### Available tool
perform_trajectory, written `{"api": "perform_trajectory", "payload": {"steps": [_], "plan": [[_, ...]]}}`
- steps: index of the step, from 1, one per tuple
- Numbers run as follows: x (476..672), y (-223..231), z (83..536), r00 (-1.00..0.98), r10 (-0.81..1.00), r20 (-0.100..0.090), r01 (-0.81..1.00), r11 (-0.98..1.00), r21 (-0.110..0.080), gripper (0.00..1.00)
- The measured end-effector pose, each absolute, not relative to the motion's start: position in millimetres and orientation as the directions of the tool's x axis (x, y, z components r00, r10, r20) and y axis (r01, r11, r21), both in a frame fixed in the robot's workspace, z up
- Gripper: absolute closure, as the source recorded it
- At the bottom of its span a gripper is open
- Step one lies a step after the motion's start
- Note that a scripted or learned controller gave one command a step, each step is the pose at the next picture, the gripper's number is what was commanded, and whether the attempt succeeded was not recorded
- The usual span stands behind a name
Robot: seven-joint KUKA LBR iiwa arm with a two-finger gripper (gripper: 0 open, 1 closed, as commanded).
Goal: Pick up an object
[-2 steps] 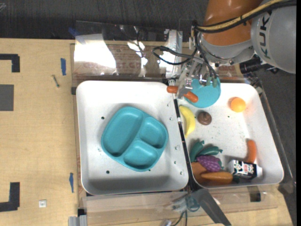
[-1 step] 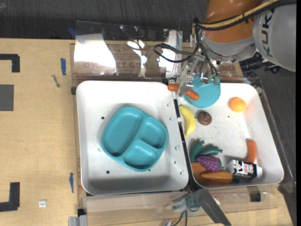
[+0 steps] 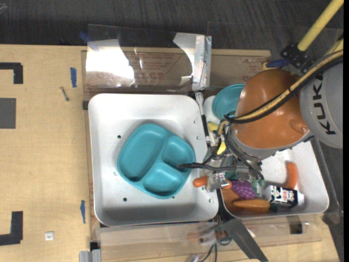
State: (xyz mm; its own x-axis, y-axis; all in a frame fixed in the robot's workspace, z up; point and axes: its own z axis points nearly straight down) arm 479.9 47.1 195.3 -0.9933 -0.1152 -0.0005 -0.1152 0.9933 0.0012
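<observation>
**Risk of a Failed Pick at the Bin Divider**

The gripper [image 3: 218,176] hung low over the right bin [image 3: 319,192], beside its left wall. Whether the claw was apart or together could not be told. The purple grapes [image 3: 244,189], orange carrot [image 3: 251,205] and small bottle [image 3: 283,195] lay crowded just beside it. Likely faults: the claw could strike the wall, or close on two items and lose both. The teal divided plate [image 3: 155,160] sat left of that wall
</observation>
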Motion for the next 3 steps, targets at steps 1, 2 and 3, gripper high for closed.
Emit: {"api": "perform_trajectory", "payload": {"steps": [1,2,3], "plan": [[550.3,77,245,-0.980,-0.199,-0.010,-0.199,0.980,0.001,1.00],[502.4,82,246,-0.998,0.055,-0.004,0.055,0.998,0.002,1.00],[577.2,43,275,-0.998,0.058,-0.009,0.058,0.998,0.001,1.00]]}}
